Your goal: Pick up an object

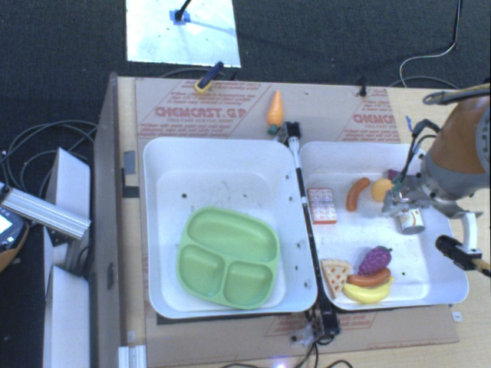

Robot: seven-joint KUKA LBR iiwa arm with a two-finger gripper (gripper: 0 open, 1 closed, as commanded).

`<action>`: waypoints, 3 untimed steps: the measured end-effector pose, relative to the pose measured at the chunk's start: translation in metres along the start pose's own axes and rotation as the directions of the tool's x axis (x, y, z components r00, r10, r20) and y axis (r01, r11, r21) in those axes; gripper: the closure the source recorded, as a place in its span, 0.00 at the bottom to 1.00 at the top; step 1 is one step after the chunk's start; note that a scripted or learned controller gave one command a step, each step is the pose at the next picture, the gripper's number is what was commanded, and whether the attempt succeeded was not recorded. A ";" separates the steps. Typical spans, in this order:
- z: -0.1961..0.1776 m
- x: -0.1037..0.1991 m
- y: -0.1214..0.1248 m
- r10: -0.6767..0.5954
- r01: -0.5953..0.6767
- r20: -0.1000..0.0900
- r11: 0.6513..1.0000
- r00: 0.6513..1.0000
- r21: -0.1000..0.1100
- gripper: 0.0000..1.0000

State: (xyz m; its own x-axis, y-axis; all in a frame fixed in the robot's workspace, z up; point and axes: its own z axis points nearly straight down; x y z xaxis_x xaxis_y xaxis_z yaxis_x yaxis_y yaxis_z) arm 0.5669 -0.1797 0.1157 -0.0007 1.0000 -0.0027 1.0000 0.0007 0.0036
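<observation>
At the right of the frame the gripper (404, 209) hung low in the right bin (437, 290), but whether it was open or holding anything could not be told. Just left of it lay a yellow toy (381, 189) and a sausage (357, 193), with a red-and-white card (321, 205) further left and grapes (374, 260), a hot dog (368, 278), a banana (368, 291) and a pizza slice (334, 274) toward the lower edge. The left bin (165, 205) held a green divided tray (229, 257).
</observation>
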 end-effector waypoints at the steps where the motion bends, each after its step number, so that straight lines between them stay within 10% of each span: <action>1: 0.032 0.030 0.048 -0.004 0.004 -0.003 1.000 1.000 0.002 0.00; 2: 0.031 0.085 0.008 -0.003 0.003 -0.003 1.000 1.000 0.002 0.00; 3: 0.031 0.097 0.024 -0.004 0.004 -0.003 1.000 1.000 0.002 0.00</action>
State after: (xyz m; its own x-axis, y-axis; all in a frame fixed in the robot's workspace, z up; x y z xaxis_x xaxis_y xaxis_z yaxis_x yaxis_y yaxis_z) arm 0.5911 -0.0832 0.0845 -0.0043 1.0000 0.0004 1.0000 0.0043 0.0015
